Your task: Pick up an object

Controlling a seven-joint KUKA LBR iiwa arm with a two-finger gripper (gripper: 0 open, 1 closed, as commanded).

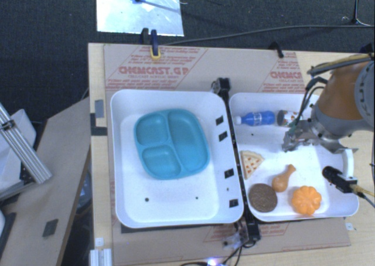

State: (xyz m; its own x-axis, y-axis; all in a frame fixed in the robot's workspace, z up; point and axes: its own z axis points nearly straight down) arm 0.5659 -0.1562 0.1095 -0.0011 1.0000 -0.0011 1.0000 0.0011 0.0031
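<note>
Single overhead view, both bins in frame.

Right bin [266, 142]: the gripper [291, 142] sits low over bare white floor in the upper half, near the middle. The wrist and grey arm [345, 98] come in from the right and cover the tip from above. We cannot tell whether it is spread or closed, and we see nothing held in it.

Candidate objects, all lying in the right bin:
- blue bottle [258, 118] on its side along the far wall, white cap toward the divider, near the gripper but apart from it.
- small greyish thing [285, 118] just beside the bottle's right end, partly behind cabling. We cannot identify it.
- pizza slice [252, 162] by the divider.
- drumstick [283, 178] in front of the gripper, apart from it.
- brown disc [263, 197] and orange pumpkin [306, 199] by the near wall.

Left bin [176, 200]: a blue divided plate [171, 143], tilted slightly.

The arm is cut off at the frame's right edge.
</note>
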